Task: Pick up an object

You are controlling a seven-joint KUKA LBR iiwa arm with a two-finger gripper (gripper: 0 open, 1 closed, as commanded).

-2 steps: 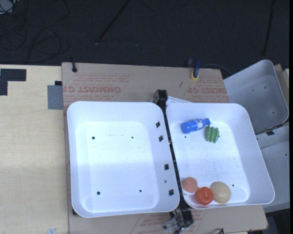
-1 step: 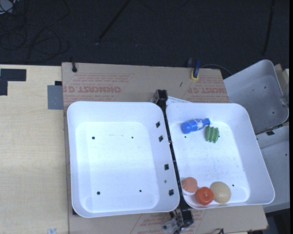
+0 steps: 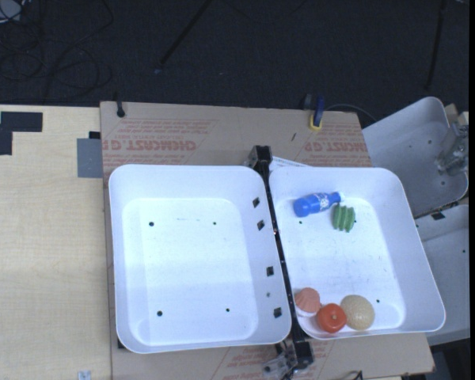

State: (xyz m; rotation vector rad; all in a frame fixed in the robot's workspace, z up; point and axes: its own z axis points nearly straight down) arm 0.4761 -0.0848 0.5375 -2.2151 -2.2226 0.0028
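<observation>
The blue bottle (image 3: 317,203), lying in the upper part of the right bin (image 3: 424,267) beside a green toy (image 3: 344,217), looks light, stiff and slippery, best pinched across its body; the gripper's state I cannot tell.

A: Bench (image 3: 39,244), light wood. On it?
B: Brown cardboard sheet (image 3: 222,137) with red print. Two white bins on that, touching side by side: left bin (image 3: 127,182), right bin (image 3: 396,182).
A: Anything else straight on the wood?
B: Black patches (image 3: 12,129) far left, grey square (image 3: 88,157) just beside the cardboard edge.
</observation>
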